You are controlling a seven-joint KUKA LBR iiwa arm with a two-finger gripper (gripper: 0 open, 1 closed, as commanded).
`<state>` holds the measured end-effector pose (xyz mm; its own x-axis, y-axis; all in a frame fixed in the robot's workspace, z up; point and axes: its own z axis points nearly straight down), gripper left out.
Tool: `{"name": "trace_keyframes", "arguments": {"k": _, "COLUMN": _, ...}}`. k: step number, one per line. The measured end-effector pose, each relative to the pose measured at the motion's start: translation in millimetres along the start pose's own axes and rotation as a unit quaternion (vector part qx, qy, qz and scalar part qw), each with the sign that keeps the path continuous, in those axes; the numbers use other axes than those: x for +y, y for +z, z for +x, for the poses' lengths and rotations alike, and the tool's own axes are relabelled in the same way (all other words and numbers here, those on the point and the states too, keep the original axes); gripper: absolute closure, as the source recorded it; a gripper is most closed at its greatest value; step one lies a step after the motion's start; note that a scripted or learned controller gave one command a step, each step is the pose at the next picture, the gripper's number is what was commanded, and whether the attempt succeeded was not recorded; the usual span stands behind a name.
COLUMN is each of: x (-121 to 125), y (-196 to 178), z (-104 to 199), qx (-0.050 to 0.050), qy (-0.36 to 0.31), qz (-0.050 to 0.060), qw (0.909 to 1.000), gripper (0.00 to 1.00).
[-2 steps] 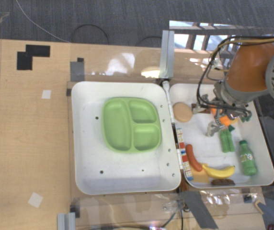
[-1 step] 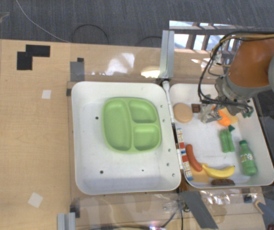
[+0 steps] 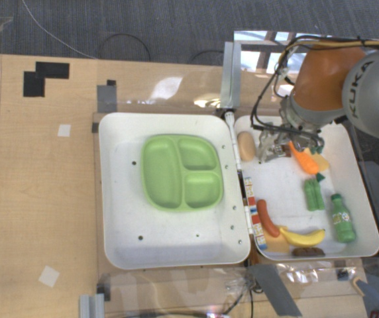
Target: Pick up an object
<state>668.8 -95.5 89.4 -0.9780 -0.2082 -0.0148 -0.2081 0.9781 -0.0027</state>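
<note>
My arm [image 3: 348, 88] comes in from the right over the far end of the right bin [image 3: 365, 240], one of 2 white bins on the bench; the left bin [image 3: 120, 244] holds a green divided plate [image 3: 179, 172]. My gripper [image 3: 279, 144] hangs low over the far-left part of the right bin, and I cannot tell how far it is open or whether anything sits in it; the metal there is too tangled with cables to read.

The things I could take lie around me. A carrot [image 3: 305, 160] is just beside me on the arm side, its long axis running slantwise toward the near right, with a small yellow piece [image 3: 320, 162] touching it. A tan bread roll [image 3: 246, 146] lies just on my other side, against the bin's left wall, long axis running near to far. Farther toward the camera are a green block [image 3: 313, 195], a green bottle [image 3: 342, 218], a sausage [image 3: 267, 218] and a banana [image 3: 303, 236], all well apart from me.

My judgement: the carrot is the nearest candidate, and I would want to close across its slant, not along it.
</note>
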Motion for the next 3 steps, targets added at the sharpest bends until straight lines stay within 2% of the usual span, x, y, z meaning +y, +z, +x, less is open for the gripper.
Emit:
{"name": "trace_keyframes", "arguments": {"k": 1, "x": 2.9, "y": -142.4, "z": -8.3, "qx": -0.006, "qy": -0.040, "qz": 0.003, "qw": 0.9992, "gripper": 1.00}}
{"name": "trace_keyframes", "arguments": {"k": 2, "x": -28.5, "y": -74.7, "z": 59.7, "qx": 0.004, "qy": -0.157, "qz": -0.001, "qw": 0.9875, "gripper": 1.00}}
{"name": "trace_keyframes", "arguments": {"k": 3, "x": 45.2, "y": -136.7, "z": 12.9, "qx": 0.000, "qy": -0.102, "qz": -0.001, "qw": 0.9948, "gripper": 1.00}}
